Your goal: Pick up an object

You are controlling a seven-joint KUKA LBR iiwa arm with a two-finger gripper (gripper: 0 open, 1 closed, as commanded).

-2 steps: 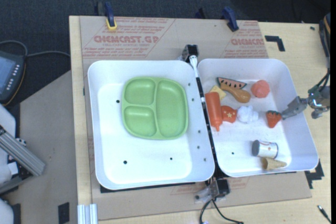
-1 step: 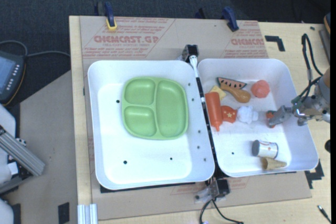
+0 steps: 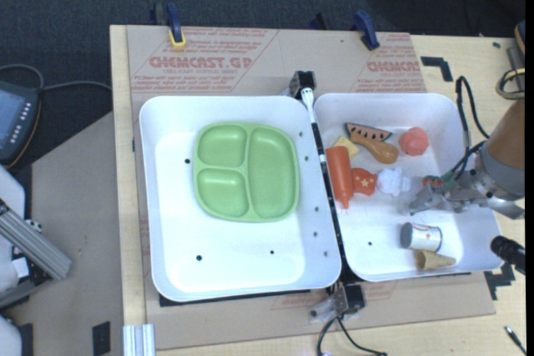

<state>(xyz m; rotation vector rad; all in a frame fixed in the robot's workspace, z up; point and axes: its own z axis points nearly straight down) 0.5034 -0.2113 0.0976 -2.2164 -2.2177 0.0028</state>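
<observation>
Gripper point(image 3: 425, 194) at right of frame, grip state indeterminate; risks closing between cup point(image 3: 421, 236) and crumpled white piece point(image 3: 390, 180), gripping nothing.

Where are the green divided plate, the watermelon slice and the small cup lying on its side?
green divided plate point(image 3: 248, 171), camera view, on its central ridge.
watermelon slice point(image 3: 365, 132), camera view, on its red flesh.
small cup point(image 3: 424, 237), camera view, on its white side.

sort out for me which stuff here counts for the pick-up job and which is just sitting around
For the job:
gripper, low in the right bin
orange bottle
watermelon slice
pink ball
grey can
cone

Lying about:
green divided plate in the left bin
blue clamps
</observation>
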